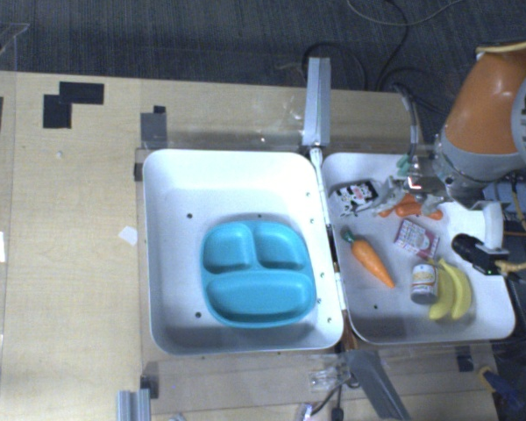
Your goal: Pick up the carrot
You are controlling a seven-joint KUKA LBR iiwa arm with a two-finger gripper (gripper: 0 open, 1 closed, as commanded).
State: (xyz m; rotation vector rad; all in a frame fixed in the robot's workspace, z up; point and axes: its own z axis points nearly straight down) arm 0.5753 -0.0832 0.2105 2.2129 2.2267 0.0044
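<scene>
A pale wooden bench (70, 261) is carrying two shallow white bins side by side. The right bin (491, 321) is sitting under the gripper (418, 185); the left bin (171, 235) is lying well away from it, across a grey metal divider (317, 103).

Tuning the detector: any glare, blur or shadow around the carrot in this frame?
Camera view: orange carrot with green top is sharp and evenly lit with a faint shadow; bright glare on the right white bin; the gripper area is cluttered and slightly soft.
</scene>
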